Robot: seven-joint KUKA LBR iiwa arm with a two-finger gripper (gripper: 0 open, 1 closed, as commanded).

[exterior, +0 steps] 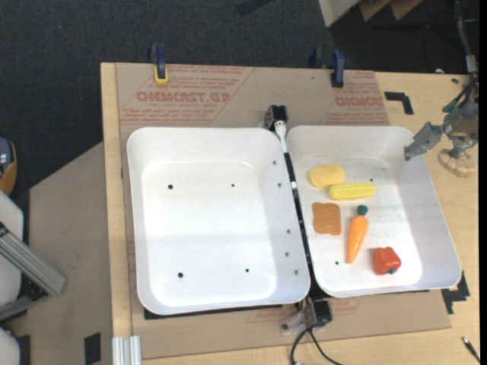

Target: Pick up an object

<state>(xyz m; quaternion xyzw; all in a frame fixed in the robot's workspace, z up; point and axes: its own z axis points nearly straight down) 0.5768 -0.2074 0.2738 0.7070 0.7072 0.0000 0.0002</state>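
- Objects for picking all lie in the right bin (pixel 426 204), well apart from the gripper.
- Bench board (pixel 190 97) carries both bins side by side, held by two blue clamps (pixel 159 55) at its far edge.
- Left bin (pixel 152 158) sits against the right bin's left wall.
- Gripper (pixel 426 139) hangs over the right bin's far right corner; whether its tips are apart or together cannot be told.
- Carrot (pixel 356 238) lies near the bin's middle, green top pointing to the far edge.
- Corn cob (pixel 351 192) lies crosswise just beyond the carrot's top.
- Yellow potato-like piece (pixel 326 176) touches the corn's far left side.
- Brown bread slice (pixel 326 219) lies just left of the carrot.
- Red pepper (pixel 386 261) sits near the near edge, right of the carrot's tip.
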